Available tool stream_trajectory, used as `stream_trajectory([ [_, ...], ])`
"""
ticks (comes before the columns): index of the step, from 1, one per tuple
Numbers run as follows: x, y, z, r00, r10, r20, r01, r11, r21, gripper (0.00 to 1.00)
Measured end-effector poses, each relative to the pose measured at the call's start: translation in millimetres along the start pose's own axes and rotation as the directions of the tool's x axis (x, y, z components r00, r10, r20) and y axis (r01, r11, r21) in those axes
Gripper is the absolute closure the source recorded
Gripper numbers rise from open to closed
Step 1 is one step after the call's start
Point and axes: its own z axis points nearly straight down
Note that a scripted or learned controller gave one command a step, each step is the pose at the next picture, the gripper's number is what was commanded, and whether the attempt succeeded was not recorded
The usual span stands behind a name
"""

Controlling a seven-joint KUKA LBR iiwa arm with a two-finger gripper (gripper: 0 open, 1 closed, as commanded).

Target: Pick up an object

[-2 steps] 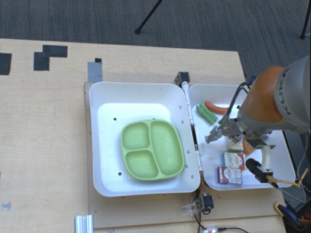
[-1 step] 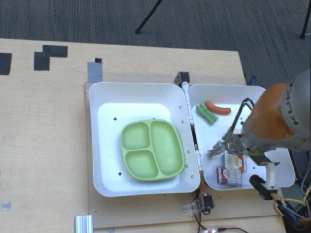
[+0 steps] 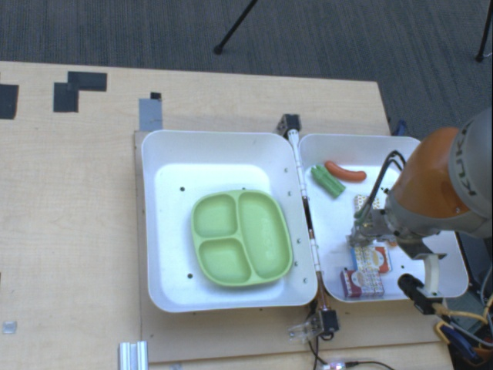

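Hovering my pincer low in the right bin over the snack packet; its grip state I cannot tell. Next: descend squarely, then clamp.

red-white packet flat, right bin's near edge

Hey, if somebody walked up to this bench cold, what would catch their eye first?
Probably the pale green divided plate lying in the left bin, the biggest patch of colour. Next, the grey arm with its orange band reaching over the right bin, its gripper low above a red and white packet. Behind it lie an orange sausage and a green piece.
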Motion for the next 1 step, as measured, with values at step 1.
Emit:
stream_trajectory([
  [1, 0.1, -0.3, 0.2, 1.0, 0.0, 0.0, 0.0, 1.0, 0.001, 0.0],
])
